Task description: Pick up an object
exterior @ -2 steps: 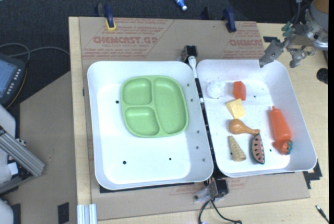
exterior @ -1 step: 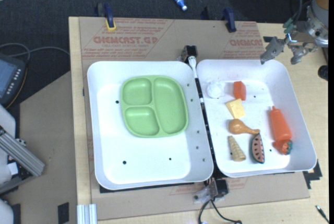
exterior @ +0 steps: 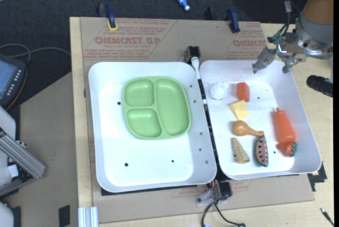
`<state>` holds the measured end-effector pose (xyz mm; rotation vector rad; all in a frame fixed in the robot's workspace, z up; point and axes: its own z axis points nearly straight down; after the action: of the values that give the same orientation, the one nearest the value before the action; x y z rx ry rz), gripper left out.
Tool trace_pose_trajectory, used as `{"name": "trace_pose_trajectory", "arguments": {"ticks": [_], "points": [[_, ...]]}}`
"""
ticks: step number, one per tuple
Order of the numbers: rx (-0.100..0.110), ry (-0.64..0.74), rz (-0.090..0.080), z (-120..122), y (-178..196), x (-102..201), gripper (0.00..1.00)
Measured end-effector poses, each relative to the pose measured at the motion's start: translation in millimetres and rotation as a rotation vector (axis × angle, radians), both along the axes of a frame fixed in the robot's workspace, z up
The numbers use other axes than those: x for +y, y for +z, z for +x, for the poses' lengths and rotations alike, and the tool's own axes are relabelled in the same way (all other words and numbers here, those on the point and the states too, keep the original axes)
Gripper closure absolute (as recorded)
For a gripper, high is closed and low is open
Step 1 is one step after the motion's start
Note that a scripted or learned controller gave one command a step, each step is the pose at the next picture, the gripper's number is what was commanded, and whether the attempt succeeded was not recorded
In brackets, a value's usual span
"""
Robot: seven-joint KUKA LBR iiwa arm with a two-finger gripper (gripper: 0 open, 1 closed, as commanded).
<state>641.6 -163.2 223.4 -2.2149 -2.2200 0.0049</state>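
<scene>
Here, nothing is picked yet in the right bin (exterior: 304, 115).

Nearest lie the watermelon slice (exterior: 261, 150) and cone (exterior: 240, 150), then the carrot (exterior: 284, 130), pear-shaped piece (exterior: 242, 127), cheese wedge (exterior: 239, 110), orange block (exterior: 242, 91) and white ball (exterior: 217, 90). Farthest, my gripper (exterior: 275, 61) hangs spread and empty over the bin's far rim. I judge the carrot easiest: it lies apart, so I should straddle its width.

Green divided plate (exterior: 157, 107), white bins (exterior: 106, 130), orange carrot (exterior: 284, 128), yellow cheese (exterior: 239, 110).
</scene>
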Motion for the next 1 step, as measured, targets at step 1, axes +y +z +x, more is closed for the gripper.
{"name": "trace_pose_trajectory", "arguments": {"ticks": [1], "points": [[-0.001,-0.002,-0.001,0.3,-43.1,-2.9,0.0]]}}
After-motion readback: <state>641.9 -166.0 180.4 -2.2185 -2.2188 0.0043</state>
